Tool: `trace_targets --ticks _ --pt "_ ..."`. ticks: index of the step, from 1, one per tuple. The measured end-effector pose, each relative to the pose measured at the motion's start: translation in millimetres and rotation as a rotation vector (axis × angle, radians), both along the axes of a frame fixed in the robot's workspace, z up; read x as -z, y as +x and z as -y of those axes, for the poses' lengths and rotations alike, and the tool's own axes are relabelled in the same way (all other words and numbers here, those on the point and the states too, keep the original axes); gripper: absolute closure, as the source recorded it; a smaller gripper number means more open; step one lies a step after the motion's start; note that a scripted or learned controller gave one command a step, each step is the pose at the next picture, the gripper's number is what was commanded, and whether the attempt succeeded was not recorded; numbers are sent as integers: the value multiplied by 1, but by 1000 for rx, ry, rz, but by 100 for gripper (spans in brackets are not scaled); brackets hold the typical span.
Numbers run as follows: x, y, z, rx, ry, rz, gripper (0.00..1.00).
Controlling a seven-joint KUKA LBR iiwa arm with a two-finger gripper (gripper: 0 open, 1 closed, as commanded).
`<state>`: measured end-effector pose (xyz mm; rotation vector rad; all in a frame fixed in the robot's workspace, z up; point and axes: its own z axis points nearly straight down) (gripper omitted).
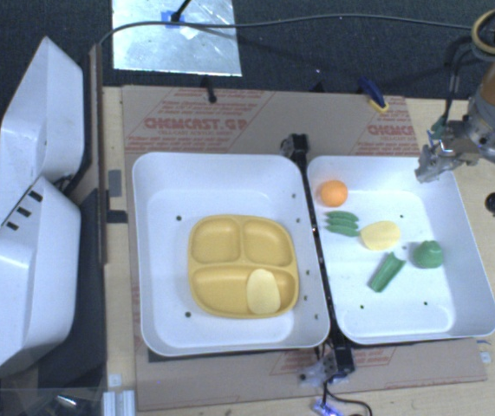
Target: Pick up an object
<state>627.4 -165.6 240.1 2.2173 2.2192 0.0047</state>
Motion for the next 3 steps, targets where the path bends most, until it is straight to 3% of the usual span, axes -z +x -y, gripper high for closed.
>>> trace_targets --ticks 3 --pt "-4 -59 -128 -4 2 -4 100"
